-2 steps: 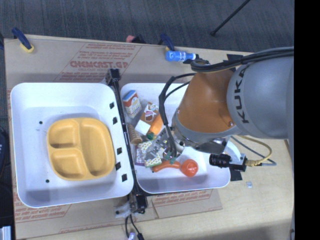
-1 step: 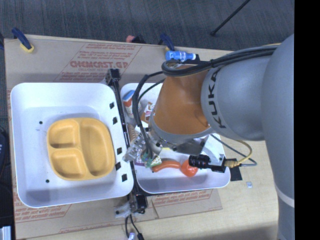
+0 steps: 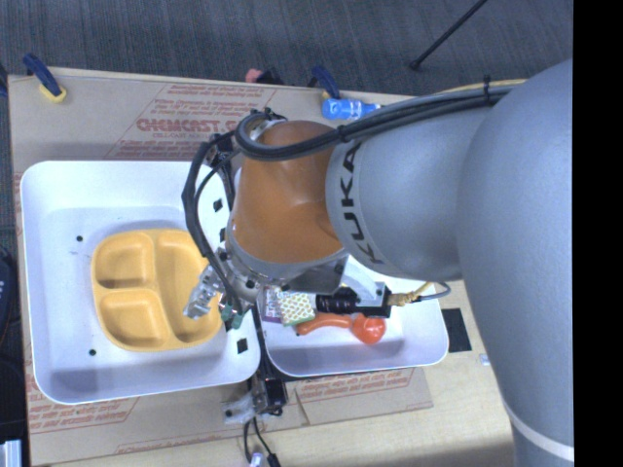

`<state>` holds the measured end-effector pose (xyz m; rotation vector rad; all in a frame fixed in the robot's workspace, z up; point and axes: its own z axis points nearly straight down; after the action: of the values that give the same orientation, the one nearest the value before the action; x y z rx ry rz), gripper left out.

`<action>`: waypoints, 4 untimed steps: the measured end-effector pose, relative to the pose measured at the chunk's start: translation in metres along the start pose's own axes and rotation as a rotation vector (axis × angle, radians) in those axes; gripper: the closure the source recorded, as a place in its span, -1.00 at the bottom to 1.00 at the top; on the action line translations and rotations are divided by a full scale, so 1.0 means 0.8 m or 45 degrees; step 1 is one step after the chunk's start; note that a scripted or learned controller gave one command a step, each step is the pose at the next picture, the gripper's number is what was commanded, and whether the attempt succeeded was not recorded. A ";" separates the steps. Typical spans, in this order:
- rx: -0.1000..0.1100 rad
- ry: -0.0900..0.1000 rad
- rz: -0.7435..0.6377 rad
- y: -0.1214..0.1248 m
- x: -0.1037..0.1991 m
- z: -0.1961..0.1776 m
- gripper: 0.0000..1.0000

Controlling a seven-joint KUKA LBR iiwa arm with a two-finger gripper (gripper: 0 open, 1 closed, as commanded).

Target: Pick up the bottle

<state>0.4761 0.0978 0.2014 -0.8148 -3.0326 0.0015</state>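
Observation:
My gripper (image 3: pixel 202 298) hangs low over the right edge of a yellow divided tray (image 3: pixel 146 290) that lies in the left bin (image 3: pixel 58 222). The arm's orange band and grey wrist (image 3: pixel 287 197) cover most of the right bin (image 3: pixel 419 343). In the part of that bin that shows lie a patterned packet (image 3: pixel 289 306), a black item (image 3: pixel 336 303) and an orange-red spoon-like piece (image 3: pixel 352 328). I cannot make out a bottle among them. Nothing visible is held by the gripper.
The two bins meet at a shared wall (image 3: pixel 255 343) just right of the gripper. A blue object (image 3: pixel 346 108) sits at the bench's back edge. Cables (image 3: pixel 255 407) hang at the front between the bins. Cardboard (image 3: pixel 175 120) lies under the bins.

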 end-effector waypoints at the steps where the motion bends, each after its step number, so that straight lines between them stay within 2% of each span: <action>1: -0.001 -0.003 -0.099 -0.074 -0.044 -0.104 1.00; 2: 0.001 0.001 -0.332 -0.026 -0.015 0.013 1.00; 3: 0.000 -0.006 -0.799 -0.085 -0.051 -0.115 1.00; 4: 0.000 0.000 -1.018 -0.078 -0.052 -0.042 1.00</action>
<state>0.4806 0.0230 0.2349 0.4296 -3.1105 0.0008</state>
